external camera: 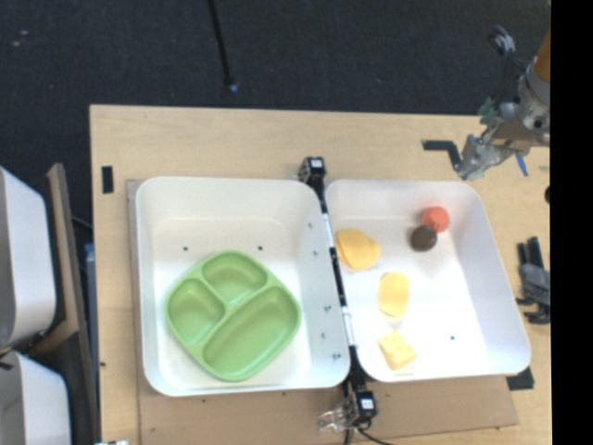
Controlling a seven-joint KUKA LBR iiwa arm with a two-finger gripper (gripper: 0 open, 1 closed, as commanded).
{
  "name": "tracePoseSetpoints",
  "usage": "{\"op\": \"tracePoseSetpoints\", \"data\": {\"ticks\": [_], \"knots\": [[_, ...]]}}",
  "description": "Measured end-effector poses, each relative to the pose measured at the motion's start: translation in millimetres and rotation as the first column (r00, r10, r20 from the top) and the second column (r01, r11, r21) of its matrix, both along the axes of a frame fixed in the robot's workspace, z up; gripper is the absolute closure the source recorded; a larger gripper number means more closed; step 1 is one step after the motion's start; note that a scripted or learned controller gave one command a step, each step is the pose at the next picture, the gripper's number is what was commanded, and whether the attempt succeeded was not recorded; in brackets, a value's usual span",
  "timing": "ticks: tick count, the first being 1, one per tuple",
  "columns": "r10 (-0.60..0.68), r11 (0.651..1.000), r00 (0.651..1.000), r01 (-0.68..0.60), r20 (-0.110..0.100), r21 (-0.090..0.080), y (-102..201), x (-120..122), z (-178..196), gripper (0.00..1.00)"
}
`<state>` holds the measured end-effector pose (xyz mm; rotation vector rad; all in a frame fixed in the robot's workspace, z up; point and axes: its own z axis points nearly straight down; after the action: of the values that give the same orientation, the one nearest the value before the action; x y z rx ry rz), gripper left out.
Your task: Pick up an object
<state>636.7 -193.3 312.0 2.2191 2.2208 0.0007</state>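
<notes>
1. While you look down on the wooden bench (111, 146), you see the two-finger gripper (474, 160) beyond the far right corner of the right shallow white bin (500, 276), outside its rim and over bare bench; you cannot tell how its fingers stand.
2. You have open floor in that bin along its right wall and near its front right corner.
3. You count five objects there: one round orange-red ball (435, 217) near the far wall, one dark brown ball (423, 238) touching or just beside it, and three yellow pieces.
4. Of the yellow ones, a rounded yellow lump (357, 249) lies close to the left rim, a yellow oblong piece (394, 295) sits mid-bin, and a yellow wedge (397, 351) lies near the front edge.
5. The left shallow white bin (157, 221) holds one green plastic divided plate (233, 315) with three compartments, toward its front; the far half of that floor is free.
6. The two bins meet along a central seam with a black clamp (314, 167) at its far end.
</notes>
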Motion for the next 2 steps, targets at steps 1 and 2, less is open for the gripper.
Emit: {"op": "tracePoseSetpoints", "data": {"ticks": [1,2], "knots": [[0.000,1.000,1.000,0.000,-0.001,0.000,-0.1,-0.1,-0.5,0.00],[0.001,1.000,1.000,-0.001,0.000,-0.001,-0.4,0.1,10.2,1.00]]}}
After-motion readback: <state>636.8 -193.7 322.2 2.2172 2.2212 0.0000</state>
